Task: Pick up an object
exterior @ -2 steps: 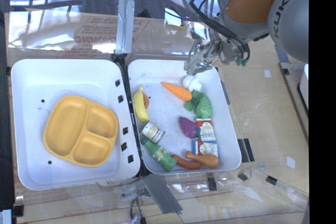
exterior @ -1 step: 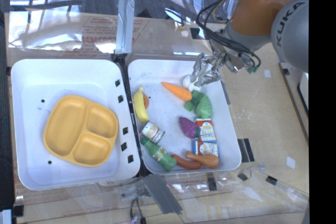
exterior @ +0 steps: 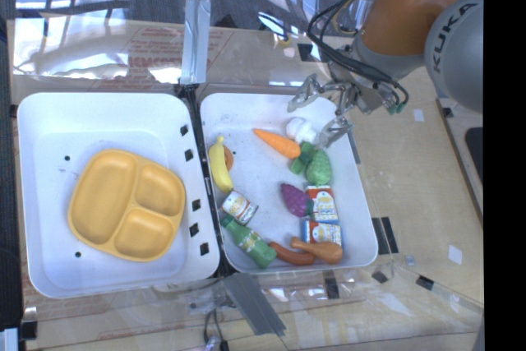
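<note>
My gripper (exterior: 320,113) hangs over the far right corner of the right bin (exterior: 246,107), fingers spread open with nothing between them. A small white object (exterior: 298,128) lies just below and left of the fingertips, close to them. Beside it are an orange carrot (exterior: 277,143) and a green vegetable (exterior: 317,165). Further down the bin lie a purple eggplant (exterior: 292,198), two small cartons (exterior: 321,204), a can (exterior: 238,207), a green bottle (exterior: 249,242), an orange piece (exterior: 317,251) and a banana (exterior: 219,164) by the left wall.
The left bin (exterior: 49,119) holds a yellow divided plate (exterior: 125,203). Black cables (exterior: 345,12) loop from the arm's wrist above the right bin's far edge. Grey tape (exterior: 195,41) runs down the cardboard behind the bins.
</note>
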You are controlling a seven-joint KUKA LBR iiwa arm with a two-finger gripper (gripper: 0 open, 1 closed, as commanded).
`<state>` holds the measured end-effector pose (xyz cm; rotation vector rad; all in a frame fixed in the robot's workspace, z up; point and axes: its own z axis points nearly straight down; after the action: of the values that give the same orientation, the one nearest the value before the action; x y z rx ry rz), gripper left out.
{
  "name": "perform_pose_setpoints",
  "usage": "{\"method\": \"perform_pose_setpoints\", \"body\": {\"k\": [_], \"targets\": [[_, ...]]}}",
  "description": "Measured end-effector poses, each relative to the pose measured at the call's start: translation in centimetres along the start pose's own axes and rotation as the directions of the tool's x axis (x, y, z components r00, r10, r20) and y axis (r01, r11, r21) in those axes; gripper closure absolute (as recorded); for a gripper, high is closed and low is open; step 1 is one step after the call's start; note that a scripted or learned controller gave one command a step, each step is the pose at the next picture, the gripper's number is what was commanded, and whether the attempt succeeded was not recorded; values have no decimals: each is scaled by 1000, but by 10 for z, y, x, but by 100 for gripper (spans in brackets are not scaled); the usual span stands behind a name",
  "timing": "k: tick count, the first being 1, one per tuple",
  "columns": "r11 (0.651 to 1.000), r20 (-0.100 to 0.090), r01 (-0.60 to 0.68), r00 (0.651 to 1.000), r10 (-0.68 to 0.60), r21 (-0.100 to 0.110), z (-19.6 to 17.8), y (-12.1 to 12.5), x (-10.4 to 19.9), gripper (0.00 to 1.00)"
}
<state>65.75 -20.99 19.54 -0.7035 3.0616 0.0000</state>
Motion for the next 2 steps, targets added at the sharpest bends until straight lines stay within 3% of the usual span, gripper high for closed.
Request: {"method": "perform_pose_setpoints", "body": {"k": [1,2], "targets": [[999,13,36,999,-36,11,95,3,-6,0],[999,5,50,999,-50,3,100,64,-17,0]]}}
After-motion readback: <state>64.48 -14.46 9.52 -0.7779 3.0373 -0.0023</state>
